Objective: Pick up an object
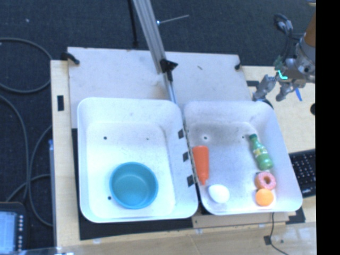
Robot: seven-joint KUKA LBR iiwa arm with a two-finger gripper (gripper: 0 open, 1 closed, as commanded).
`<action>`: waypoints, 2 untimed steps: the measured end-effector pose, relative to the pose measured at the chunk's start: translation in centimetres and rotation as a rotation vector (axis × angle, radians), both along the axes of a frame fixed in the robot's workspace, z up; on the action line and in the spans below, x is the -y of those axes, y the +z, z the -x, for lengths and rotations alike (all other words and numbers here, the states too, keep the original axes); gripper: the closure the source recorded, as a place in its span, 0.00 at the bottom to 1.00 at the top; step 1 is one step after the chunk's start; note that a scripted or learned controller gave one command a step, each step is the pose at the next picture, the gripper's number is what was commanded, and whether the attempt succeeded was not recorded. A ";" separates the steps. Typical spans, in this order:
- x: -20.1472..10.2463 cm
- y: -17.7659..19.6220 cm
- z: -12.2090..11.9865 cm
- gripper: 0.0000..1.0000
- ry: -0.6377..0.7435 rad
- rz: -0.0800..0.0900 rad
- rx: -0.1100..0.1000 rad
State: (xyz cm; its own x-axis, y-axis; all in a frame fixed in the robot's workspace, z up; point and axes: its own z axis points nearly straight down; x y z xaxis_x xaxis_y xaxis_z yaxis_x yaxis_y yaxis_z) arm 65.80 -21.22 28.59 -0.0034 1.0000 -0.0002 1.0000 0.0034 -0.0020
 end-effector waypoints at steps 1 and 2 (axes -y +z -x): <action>0.0 0.4 -0.1 0.00 0.001 0.001 0.006; 0.1 -6.1 0.2 0.00 -0.004 0.003 -0.002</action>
State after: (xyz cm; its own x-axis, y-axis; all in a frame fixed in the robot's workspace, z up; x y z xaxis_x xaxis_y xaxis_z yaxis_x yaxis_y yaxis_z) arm 65.59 -21.29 22.54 0.0009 1.0000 -0.0028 1.0000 -0.0009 -0.0045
